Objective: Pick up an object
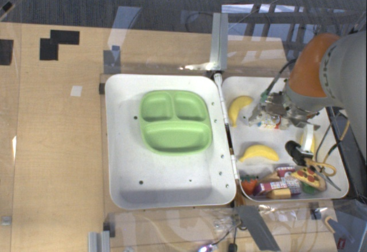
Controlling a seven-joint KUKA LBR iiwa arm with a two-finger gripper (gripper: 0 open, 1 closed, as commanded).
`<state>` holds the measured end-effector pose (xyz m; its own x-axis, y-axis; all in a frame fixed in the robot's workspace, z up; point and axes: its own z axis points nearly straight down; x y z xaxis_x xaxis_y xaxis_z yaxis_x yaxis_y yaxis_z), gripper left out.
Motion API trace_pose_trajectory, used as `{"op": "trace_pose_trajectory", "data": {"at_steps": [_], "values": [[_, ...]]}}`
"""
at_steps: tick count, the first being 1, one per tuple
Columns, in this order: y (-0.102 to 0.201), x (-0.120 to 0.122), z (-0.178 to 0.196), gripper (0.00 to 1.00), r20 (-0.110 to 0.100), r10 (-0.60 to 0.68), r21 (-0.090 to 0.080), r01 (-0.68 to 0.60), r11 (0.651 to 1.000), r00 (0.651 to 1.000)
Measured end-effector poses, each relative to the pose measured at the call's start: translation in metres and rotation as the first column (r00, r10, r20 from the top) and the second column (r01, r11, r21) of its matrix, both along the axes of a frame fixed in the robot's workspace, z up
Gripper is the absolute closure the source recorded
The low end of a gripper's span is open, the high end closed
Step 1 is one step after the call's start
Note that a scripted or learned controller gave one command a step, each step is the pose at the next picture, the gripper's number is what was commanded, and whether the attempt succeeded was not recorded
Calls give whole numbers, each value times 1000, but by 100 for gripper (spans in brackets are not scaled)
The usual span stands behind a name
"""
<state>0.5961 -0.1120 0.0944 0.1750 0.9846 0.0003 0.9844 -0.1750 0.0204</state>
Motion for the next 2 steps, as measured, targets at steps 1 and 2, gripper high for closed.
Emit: {"op": "trace_pose_trajectory", "data": {"at_steps": [1, 2], "values": [[-7, -17, 30, 0, -14, 168, 2, -168, 986, 986], [-4, 34, 2, 0, 1, 266, -8, -266, 964, 964]]}}
